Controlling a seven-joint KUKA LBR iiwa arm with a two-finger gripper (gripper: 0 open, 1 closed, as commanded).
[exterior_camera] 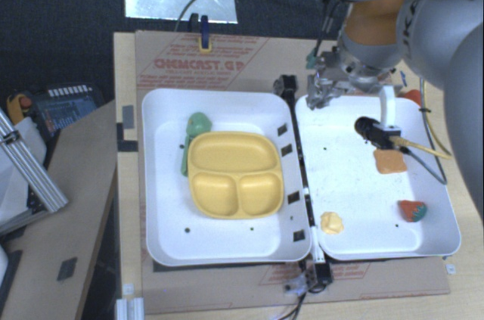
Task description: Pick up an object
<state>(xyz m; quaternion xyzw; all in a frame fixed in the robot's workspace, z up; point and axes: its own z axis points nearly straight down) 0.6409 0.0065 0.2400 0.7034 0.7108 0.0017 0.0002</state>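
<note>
**Camera view: two bins, contents**

Gripper [323, 96] above the far left corner of the right bin [448, 234]; grasp state cannot be told.
Same bin: orange square [390, 160] at right, red-green piece [413, 210] near right, pale yellow lump [331, 222] near left.
Left bin [160, 234]: yellow divided plate [234, 173], green item [198, 124] at its far edge.

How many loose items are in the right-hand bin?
3 clearly: an orange square mid-right, a red-and-green piece front right, a pale lump front left. The arm may hide others.

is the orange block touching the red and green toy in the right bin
Apart. The camera view shows a clear white gap between the orange block and the red and green toy.
</note>
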